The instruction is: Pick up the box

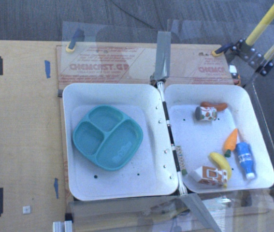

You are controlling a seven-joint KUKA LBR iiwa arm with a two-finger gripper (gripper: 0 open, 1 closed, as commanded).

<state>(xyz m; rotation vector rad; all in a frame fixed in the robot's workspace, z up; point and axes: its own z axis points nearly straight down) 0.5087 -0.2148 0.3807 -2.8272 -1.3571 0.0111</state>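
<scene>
Lying near the front edge of the right-hand shallow white bin (252, 105), the small orange-and-white printed carton box (210, 175) sits tipped on its side, and that spot is where trouble could start. A yellow plastic banana (222, 163) rests against its upper right corner, touching or nearly so, and the bin's front wall is just beside the box on the near side. In my judgement, a descent with the jaws aligned across that corner could catch the banana instead, or push the box against the wall and skew it out of the grasp.

An orange plastic carrot (230, 141) and a blue plastic bottle with a white cap (245, 160) lie near to the right, so a wide approach from that side may knock them. A small printed can (206, 113) and a brown sausage-shaped toy (214, 106) are well apart at the back.

As for the pincer, I cannot tell how far open it is or whether it carries anything.

The left-hand white bin (79, 93) holds 1 teal plastic plate with 3 compartments (108, 137), far from the target.
</scene>
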